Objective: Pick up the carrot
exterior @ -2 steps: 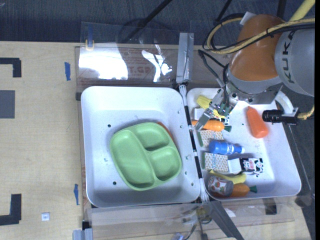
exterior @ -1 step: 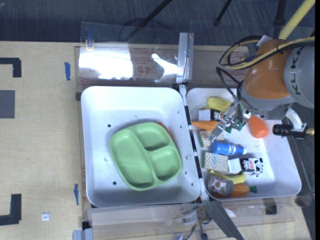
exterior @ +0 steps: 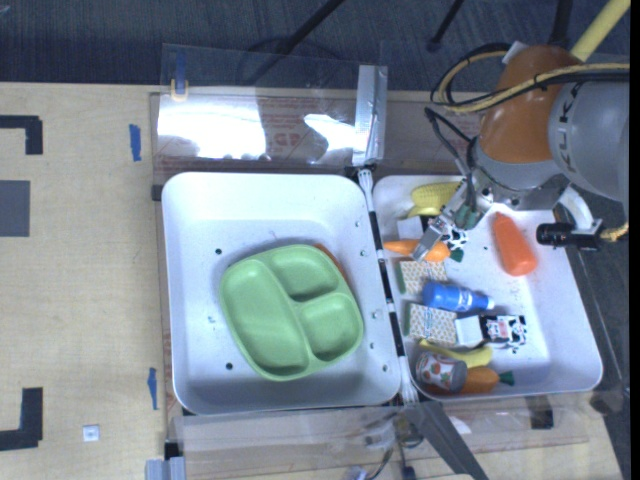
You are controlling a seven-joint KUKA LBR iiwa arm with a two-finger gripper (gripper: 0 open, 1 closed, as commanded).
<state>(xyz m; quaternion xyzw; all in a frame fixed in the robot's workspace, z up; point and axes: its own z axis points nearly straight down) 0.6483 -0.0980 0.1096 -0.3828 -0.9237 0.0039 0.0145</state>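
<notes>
The grey arm enters from the upper right, its orange band above the wrist facing up, and slants down and to the left. Its hand (exterior: 440,233) hangs low, fingertips pointing down-left, the fingers too blurred to judge their spacing.

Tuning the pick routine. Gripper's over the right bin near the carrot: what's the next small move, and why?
Probably a short descent onto the carrot. The gripper sits in the right bin just right of the small orange carrot with the green end, which lies against the bin's left wall. Nothing shows between its fingers. The larger orange piece farther right is a different item; finger spacing is too blurred to judge.
</notes>
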